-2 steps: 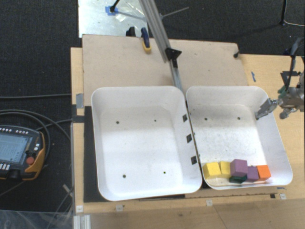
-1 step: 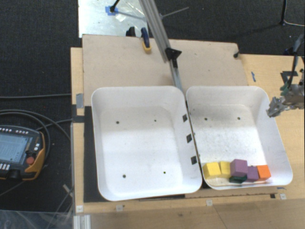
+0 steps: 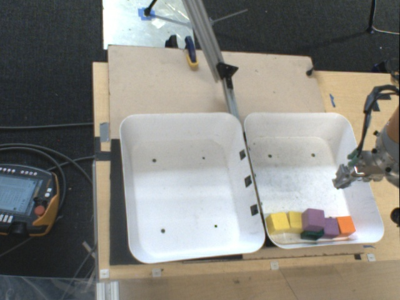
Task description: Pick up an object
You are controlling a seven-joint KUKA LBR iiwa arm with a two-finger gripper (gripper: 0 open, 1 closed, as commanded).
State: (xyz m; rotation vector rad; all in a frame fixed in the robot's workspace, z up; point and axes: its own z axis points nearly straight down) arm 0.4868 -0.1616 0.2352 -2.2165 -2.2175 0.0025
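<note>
Camera view: blocks huddle along near wall of right bin (image 3: 300,127). Order from divider side: two yellow blocks (image 3: 279,222), dark green block (image 3: 312,234), purple blocks (image 3: 314,218), orange block (image 3: 345,225).

Risk, as judgement: blocks touch each other and bin wall, so descending fingers may land on top of block, wedge against wall, or nudge neighbours instead of straddling one.

Gripper (image 3: 344,177) hovers at bin's right rim, apart from cluster, touching no block. Jaw opening: cannot tell, too blurred and small.

Dark carpet floor (image 3: 50,55), wooden bench (image 3: 269,74) (pale), teach pendant (image 3: 25,199) w/ cables
</note>
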